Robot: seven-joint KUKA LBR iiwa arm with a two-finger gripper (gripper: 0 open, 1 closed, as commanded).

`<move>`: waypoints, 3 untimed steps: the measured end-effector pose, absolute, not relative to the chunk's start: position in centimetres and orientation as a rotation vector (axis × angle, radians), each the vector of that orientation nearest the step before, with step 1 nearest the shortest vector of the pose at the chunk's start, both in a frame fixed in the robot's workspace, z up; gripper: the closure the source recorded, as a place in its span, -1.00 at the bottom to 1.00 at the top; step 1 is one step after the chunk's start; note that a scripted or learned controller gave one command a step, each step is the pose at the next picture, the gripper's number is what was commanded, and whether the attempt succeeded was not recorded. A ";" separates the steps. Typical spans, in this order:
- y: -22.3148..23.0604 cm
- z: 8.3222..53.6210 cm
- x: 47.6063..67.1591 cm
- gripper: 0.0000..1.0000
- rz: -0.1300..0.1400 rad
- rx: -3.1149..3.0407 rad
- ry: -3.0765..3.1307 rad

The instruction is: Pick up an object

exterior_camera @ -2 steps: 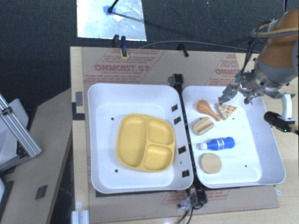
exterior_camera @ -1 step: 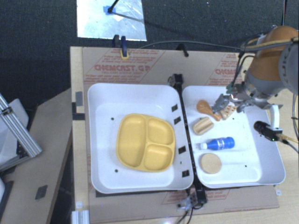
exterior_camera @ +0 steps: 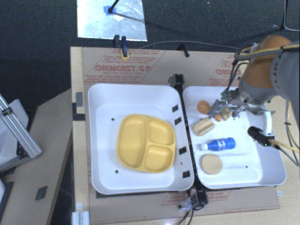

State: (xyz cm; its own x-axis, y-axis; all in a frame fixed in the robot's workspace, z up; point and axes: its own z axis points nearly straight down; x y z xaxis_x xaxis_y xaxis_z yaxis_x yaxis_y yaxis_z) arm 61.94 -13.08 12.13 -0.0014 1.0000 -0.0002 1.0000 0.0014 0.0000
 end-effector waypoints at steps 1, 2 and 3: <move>-13.0 9.1 62.6 -1.00 0.019 2.206 2.214; -13.1 10.3 62.5 1.00 0.015 2.207 2.215; -13.6 16.6 63.3 1.00 0.007 2.212 2.221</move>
